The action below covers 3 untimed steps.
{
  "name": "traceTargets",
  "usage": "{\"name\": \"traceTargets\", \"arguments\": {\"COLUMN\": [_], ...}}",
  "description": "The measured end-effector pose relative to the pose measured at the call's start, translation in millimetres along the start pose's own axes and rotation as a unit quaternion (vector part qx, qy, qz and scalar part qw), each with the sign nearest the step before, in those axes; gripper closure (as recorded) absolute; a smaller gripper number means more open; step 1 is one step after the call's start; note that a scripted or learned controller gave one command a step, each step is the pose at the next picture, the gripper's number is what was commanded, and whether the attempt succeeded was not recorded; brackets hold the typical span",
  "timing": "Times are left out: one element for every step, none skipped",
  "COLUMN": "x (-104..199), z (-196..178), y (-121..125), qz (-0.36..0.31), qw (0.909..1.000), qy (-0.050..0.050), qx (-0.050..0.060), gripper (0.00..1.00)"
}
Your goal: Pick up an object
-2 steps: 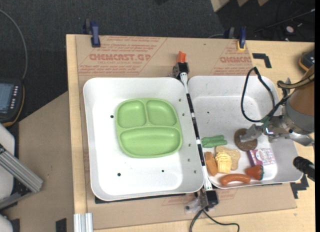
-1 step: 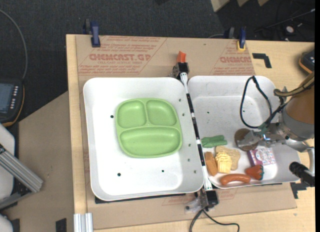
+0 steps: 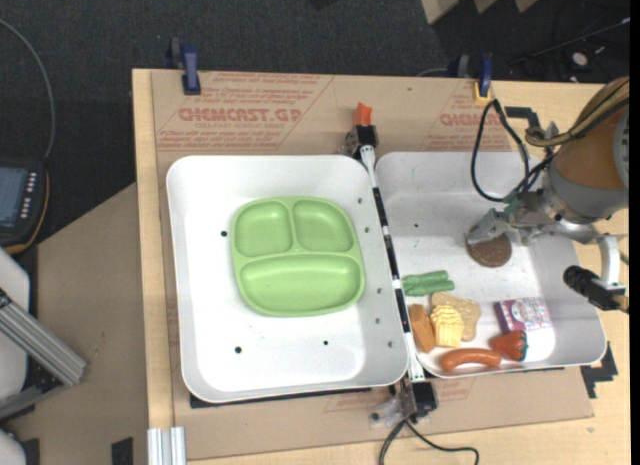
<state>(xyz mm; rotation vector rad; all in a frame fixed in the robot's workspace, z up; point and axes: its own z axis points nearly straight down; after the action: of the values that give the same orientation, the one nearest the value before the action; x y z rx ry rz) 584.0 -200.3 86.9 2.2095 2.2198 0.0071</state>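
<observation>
Gripper (image 3: 497, 233) low in the right bin (image 3: 430, 178), its fingers set around a brown round patty (image 3: 490, 250) on the bin floor, grip hard to confirm; green divided plate (image 3: 297, 255) in the left bin (image 3: 200, 283); toy foods (image 3: 455, 321) along the right bin's near edge

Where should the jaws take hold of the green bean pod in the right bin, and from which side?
Probably at the middle of the bean pod, coming straight down from above. It lies flat and long, running left to right, with bare bin floor just above it, so jaws closing across its narrow width should fit. Its left end sits near the divider, and the corn lies close below, so keep the approach vertical.
</observation>
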Motion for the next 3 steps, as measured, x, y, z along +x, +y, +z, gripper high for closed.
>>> {"name": "traceTargets", "arguments": {"x": [13.8,-21.4,-7.9], "z": [-0.9,-1.1,1.6], "y": [-26.9,-102.0,-24.6], "qz": [0.003,0.003,-0.001], "qw": [1.0,1.0,1.0], "qy": [0.001,0.005,0.0], "qx": [0.002,0.004,0.001], "gripper": [0.0,0.0,0.0]}}
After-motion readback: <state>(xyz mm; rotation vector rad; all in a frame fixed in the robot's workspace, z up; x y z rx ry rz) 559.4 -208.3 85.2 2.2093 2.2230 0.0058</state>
